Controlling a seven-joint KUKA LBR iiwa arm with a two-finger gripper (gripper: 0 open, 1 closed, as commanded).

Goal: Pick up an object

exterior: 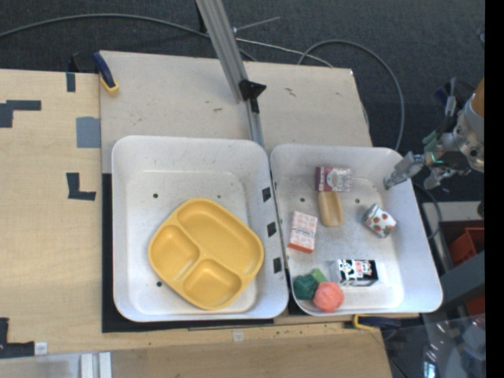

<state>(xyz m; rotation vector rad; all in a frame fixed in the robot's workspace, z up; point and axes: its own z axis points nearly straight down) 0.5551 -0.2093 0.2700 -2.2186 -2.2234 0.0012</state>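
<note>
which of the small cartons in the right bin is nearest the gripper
The white carton with red dots, lying closest to the right bin's right wall, below the gripper. The maroon-and-white carton, pink-and-white carton and black-and-white carton lie farther away.

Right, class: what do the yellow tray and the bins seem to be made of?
Yellow tray: likely moulded plastic, one even colour, rounded compartments, soft sheen. Left bin and right bin: probably thin formed plastic, matte white, rounded rims, scuffed.

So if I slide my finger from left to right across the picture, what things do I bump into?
Yellow plate → pink-and-white packet → tan bread roll → spotted cup → gripper.
</note>
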